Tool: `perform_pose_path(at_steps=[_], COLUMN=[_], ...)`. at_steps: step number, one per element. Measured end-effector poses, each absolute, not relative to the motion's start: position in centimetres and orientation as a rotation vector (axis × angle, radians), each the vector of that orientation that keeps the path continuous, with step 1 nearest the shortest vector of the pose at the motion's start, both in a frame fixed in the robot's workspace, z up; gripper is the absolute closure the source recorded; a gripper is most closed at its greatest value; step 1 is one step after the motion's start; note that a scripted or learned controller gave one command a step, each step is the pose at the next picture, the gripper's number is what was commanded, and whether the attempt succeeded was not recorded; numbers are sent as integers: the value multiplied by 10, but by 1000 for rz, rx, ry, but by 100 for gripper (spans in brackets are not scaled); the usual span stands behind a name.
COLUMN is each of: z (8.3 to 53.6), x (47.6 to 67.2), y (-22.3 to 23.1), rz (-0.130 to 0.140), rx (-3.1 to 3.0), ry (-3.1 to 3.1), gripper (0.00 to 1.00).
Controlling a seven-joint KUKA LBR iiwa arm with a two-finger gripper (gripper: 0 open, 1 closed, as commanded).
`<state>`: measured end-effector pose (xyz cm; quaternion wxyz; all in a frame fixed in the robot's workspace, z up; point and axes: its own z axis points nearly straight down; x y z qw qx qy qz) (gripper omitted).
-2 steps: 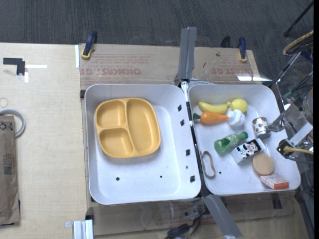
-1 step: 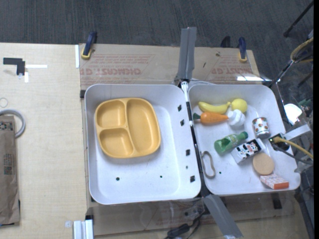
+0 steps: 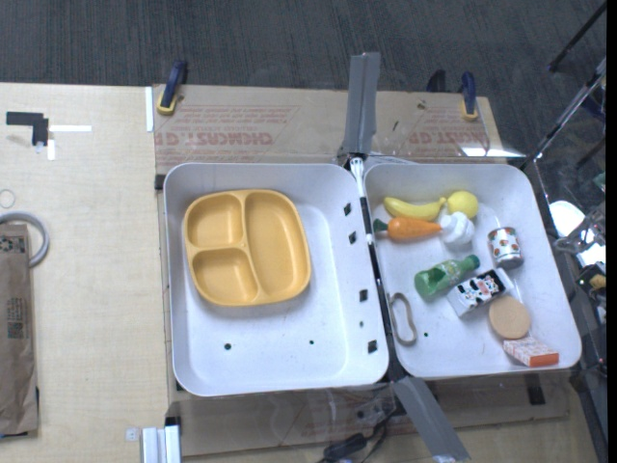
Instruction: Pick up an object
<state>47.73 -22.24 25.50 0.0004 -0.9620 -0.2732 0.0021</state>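
The right white bin (image 3: 451, 343) holds several small objects. A yellow banana (image 3: 413, 206) and a lemon (image 3: 464, 203) lie along its far side. Just below them are an orange carrot (image 3: 415, 228) and a white lump (image 3: 456, 227). A green bottle (image 3: 445, 275) lies tilted in the middle, beside a black-and-white cow-print carton (image 3: 478, 291). A small printed can (image 3: 504, 247) stands near the right wall. A round tan disc (image 3: 509, 318) and an orange-pink block (image 3: 531, 354) sit in the near right corner. A grey clip ring (image 3: 401, 317) lies by the left wall.
The left white bin (image 3: 270, 350) holds a yellow divided plate (image 3: 248, 247) in its far half. Cardboard (image 3: 260, 128) with two blue clamps (image 3: 174, 85) lies behind the bins. A brown paper bag (image 3: 14, 326) sits at the far left of the bench.
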Motion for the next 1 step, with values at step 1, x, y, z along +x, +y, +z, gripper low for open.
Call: perform_pose_path(at_steps=[1], z=[239], x=[477], y=[-222], rz=[6], rx=[-2743], ry=[-1526], gripper=[0])
